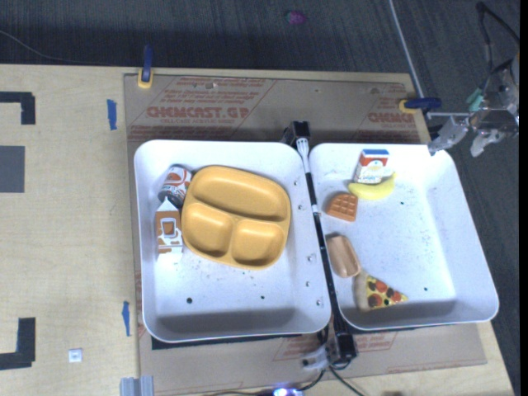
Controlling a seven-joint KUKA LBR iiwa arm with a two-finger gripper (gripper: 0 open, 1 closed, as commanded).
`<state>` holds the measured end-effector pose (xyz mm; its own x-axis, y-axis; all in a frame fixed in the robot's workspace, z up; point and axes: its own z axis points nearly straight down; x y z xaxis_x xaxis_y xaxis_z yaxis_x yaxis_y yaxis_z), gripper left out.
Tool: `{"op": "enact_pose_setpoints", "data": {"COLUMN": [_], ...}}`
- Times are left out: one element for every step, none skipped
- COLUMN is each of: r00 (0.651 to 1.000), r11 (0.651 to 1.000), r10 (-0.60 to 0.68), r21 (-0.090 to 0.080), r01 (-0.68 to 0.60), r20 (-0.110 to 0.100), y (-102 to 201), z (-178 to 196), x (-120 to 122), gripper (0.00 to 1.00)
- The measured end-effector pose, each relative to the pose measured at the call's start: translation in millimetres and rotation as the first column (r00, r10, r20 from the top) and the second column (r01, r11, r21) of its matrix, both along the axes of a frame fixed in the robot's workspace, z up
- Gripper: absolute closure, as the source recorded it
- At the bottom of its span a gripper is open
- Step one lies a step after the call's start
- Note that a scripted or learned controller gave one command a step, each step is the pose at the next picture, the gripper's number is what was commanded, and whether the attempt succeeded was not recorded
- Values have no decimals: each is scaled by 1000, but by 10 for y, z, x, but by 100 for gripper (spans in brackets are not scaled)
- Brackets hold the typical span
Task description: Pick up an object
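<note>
The surface (pixel 66 246) carries two shallow white bins side by side. Left bin (pixel 157 304): a large yellow divided tray (pixel 235 215) fills most of the floor, with a small can (pixel 174 186) and a small carton (pixel 168 229) wedged between it and the bin's left wall. Right bin (pixel 437 246): five small candidates, all crowded toward the left wall. These are a hot dog (pixel 342 255), a pizza slice (pixel 380 293), a waffle (pixel 342 206), a banana (pixel 373 189) and a milk carton (pixel 372 166), the last two touching. The end effector (pixel 470 134) sits at the far right corner of the right bin, above or just outside the rim, well apart from every object; whether it is spread or closed, cannot tell, and nothing is seen held. Risks, as judgement: descent near the rim may strike the bin wall; banana and milk carton touching could give a double or slipping grasp; the flat pizza slice and waffle offer little to grip; items beside the dividing wall leave scant clearance.
</note>
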<state>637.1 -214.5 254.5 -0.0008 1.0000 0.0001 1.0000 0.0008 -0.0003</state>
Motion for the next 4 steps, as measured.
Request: {"op": "enact_pose_setpoints", "data": {"r00": [1000, 1000, 1000, 1000], "r11": [1000, 1000, 1000, 1000], "r10": [2, -1, -2, -1], "r21": [8, -1, -5, -8], "r01": [-2, 1, 2, 1], "r20": [-4, 2, 11, 17], "y": [-52, 415, 262, 759], "z": [-1339, -1639, -1650, -1649], "x": [-89, -405, -1213, -1533], "gripper": [0, 0, 0, 0]}}
